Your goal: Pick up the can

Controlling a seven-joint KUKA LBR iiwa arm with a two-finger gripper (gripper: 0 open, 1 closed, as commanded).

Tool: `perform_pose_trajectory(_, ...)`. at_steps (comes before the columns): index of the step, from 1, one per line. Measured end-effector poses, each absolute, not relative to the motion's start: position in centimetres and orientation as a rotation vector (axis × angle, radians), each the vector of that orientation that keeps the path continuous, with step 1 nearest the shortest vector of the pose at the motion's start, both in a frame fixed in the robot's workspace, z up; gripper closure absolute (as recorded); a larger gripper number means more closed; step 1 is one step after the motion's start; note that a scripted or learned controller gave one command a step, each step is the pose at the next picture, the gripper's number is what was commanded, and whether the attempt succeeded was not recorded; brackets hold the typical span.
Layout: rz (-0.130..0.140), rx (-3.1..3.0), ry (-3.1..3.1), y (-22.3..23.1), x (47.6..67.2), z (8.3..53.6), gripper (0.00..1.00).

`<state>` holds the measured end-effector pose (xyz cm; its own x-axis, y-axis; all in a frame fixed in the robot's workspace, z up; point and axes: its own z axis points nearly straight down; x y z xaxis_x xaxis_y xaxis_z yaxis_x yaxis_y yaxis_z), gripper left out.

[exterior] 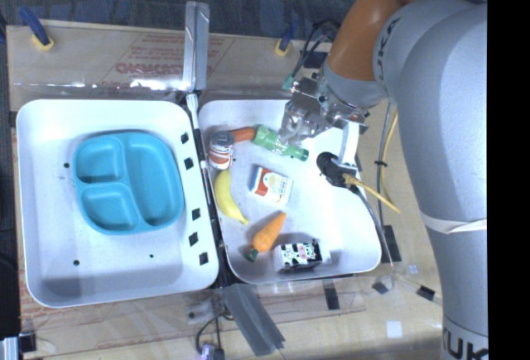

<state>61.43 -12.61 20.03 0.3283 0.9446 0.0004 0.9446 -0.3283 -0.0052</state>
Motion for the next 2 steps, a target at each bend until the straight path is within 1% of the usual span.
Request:
perform_pose_trajectory(1, 0.004, -2.557, -1.818, -12.6, 61.4, 20.0, 0.0)
perform_pose_trajectory(2, -0.009, -2.453, -1.969, -12.8, 56.4, 9.7, 0.0)
